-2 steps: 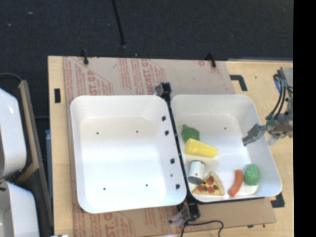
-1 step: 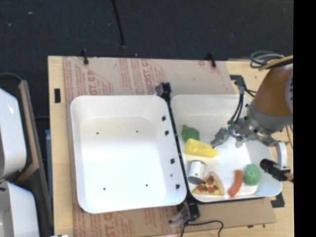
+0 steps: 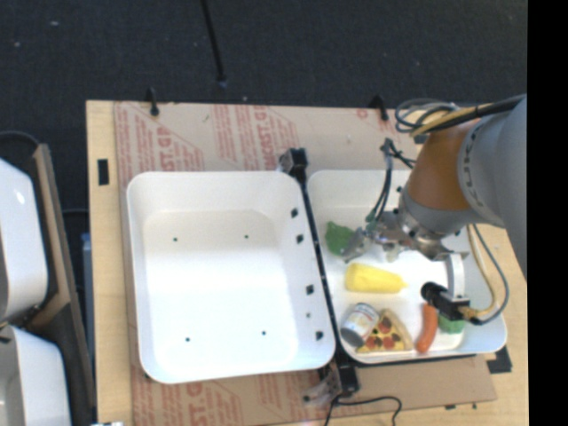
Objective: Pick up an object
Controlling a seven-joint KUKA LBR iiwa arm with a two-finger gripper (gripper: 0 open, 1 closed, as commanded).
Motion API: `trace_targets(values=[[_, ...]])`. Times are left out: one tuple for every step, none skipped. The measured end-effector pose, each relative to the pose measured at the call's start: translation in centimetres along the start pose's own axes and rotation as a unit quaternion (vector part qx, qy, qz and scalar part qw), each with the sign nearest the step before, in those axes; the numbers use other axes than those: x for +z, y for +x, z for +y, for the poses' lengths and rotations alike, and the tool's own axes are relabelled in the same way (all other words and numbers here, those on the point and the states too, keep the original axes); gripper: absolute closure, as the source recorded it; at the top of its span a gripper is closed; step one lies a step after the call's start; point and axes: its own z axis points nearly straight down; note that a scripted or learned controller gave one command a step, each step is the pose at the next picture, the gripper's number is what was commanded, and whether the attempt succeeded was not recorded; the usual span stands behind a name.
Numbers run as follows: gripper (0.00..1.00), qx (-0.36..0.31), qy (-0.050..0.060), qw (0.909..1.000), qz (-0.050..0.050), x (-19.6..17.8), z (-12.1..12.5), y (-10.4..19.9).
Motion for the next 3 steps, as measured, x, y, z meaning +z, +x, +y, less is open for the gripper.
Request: trace_targets(values=[[0.0,-0.001,0.001,1.0,0.001,1.2,-3.5,2.2],[1.0,0.0,0.0,1.0,0.0,0.1,-3.4,2.1],[1.0,-0.005,-0.003,1.0,0.002,-9.2,7.7,10.8]])
